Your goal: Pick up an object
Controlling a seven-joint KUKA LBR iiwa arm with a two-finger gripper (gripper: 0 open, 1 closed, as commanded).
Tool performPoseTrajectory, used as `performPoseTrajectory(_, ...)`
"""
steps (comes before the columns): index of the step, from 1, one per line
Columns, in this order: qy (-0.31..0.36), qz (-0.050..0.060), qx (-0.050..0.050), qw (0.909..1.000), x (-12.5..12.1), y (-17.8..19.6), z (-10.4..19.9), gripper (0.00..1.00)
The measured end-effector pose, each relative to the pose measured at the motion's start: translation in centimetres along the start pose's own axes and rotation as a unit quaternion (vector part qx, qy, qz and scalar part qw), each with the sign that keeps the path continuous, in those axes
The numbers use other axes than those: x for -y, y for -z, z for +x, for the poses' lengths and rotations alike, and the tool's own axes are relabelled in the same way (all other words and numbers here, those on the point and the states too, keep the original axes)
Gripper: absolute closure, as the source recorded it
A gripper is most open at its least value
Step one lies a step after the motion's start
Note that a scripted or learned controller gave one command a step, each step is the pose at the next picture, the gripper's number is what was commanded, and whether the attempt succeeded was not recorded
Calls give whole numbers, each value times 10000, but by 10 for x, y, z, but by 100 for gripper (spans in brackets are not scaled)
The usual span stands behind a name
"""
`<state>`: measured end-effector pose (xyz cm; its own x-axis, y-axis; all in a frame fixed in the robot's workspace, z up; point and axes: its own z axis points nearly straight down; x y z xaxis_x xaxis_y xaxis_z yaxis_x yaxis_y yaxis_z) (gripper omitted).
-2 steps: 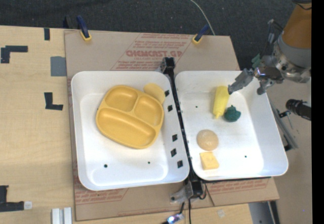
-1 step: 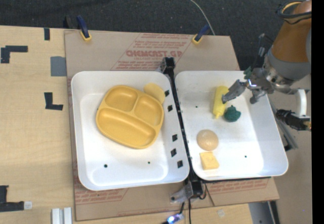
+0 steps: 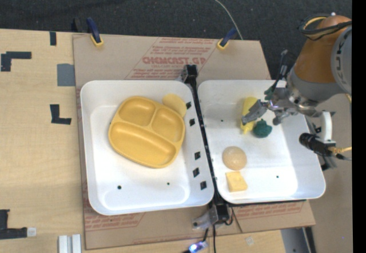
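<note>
Grey metal claw [image 3: 255,113] sits low over the upper part of the right bin [image 3: 297,189], reaching in from the right off the orange-banded wrist, one finger angled down-left against a yellow object [image 3: 249,110]; can't tell if the jaws are wide or closed, wrist hardware blocks the tips, and nothing clearly sits between them, so not calling it a grasp. Just beside and below the yellow piece is a dark green object [image 3: 262,129], touching or nearly touching it. Further down the same bin: a pale round object [image 3: 234,158] and right below it a small yellow block [image 3: 235,181], near each other, well apart from the claw. Left bin [image 3: 91,132] holds a yellow divided tray [image 3: 147,131] with a small yellow round piece [image 3: 174,103] tucked at its upper right edge, close to the black divider [image 3: 197,132] between bins. Likely target is the yellow object under the claw, step looks like final descent/close. To do it well: centre the tips so the yellow piece is between them not beside them, keep the green one out of the pinch, go down enough to get below its widest part, close fully before lifting, lift straight up. Risk: finger pushes it sideways into the green object and closes on nothing
</note>
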<state>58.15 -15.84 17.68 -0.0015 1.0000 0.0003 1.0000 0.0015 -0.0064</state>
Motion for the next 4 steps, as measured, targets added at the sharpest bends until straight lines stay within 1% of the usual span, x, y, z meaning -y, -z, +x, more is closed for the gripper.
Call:
performPoseTrajectory(1, -6, -10, 8, 10000, 4, -46, -7, 0)
performPoseTrajectory(2, 4, -29, 8, 10000, 2, -34, -6, 100)
performPoseTrajectory(3, -5, -50, 7, 10000, 1, 11, -13, 100)
performPoseTrajectory(4, 1, -47, 5, 10000, 0, 44, -13, 100)
